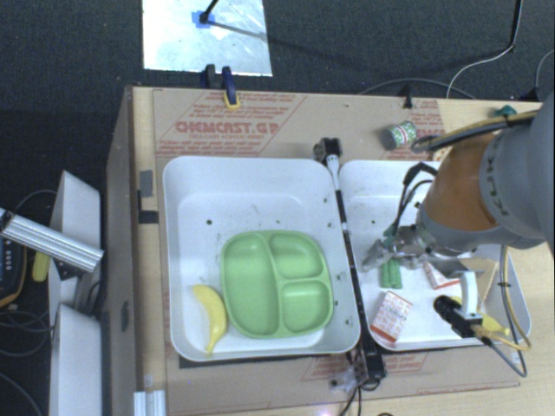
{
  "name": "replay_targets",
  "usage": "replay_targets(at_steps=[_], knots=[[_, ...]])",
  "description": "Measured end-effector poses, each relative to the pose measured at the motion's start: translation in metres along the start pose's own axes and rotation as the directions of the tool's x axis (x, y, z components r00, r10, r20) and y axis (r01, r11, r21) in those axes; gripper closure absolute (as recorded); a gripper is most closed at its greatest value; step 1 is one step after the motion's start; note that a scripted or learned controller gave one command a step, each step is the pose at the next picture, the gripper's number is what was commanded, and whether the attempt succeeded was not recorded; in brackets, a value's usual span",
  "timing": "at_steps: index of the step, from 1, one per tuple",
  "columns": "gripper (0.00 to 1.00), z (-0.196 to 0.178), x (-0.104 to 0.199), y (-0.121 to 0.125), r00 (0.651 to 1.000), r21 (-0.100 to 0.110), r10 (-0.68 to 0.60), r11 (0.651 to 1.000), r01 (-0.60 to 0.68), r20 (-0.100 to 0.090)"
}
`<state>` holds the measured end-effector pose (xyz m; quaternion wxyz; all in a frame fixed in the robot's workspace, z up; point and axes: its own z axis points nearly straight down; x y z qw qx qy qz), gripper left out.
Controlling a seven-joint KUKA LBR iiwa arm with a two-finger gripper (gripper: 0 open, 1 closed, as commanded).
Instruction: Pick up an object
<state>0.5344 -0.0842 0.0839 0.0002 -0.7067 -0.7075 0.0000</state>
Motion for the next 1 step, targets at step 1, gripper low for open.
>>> replay_targets(at_steps=[1], knots=[[1.0, -0.0106, 0.0001, 0.0009, 1.0, -0.002, 0.0, 1.0, 0.0, 0.0]])
